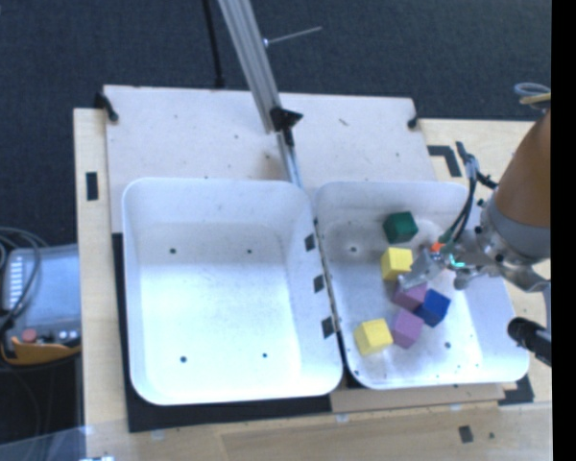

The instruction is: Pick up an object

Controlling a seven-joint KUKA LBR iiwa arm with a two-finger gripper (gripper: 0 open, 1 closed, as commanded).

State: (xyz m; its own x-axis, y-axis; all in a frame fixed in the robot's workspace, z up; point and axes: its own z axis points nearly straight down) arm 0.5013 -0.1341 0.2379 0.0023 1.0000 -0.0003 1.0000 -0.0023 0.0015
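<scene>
An overhead, slanted look at a wooden bench (202, 133) carrying 2 shallow white bins side by side. Far to the pincer's left, off the bench edge, a grey control box (40, 291) with dark cables sits on the dark floor. Next comes the left bin (221, 291), a bare white tray well apart from the pincer. Behind the seam between the 2 bins, a slanted metal rail (254, 51) rises toward the top of the view.

The right bin (365, 209) holds 6 small blocks, all lying to the pincer's left or just below it. Farthest left and nearest the bin's front is a yellow cube (373, 336), with a light purple cube (406, 328) touching its right side. Further back, a second yellow cube (396, 261) sits just left of the pincer, and a dark green cube (400, 226) lies behind that one, near the back wall. A darker purple block (410, 295) and a blue cube (435, 307) lie directly below the pincer, touching each other.

The pincer (440, 257) hangs low over the right bin, beside the second yellow cube and above the purple and blue pair. Whether it is spread, pressed together, or pinching anything is impossible to tell at this size. The grey and orange arm (523, 195) reaches in from the right.
</scene>
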